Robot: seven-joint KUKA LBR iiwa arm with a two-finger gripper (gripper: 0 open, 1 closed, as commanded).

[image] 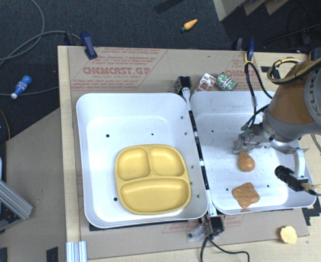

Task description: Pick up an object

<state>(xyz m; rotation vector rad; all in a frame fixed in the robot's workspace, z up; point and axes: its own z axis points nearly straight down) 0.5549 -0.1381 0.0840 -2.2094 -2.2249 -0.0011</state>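
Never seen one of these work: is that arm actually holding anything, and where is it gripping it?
Cannot be told. The gripper sits just above a small brown lump in the right bin.

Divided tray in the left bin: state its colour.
Pale yellow, plain with no pattern; the divided tray shows best in the camera view.

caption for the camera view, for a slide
Gripper poised over brown lump in right bin; yellow tray in left bin.
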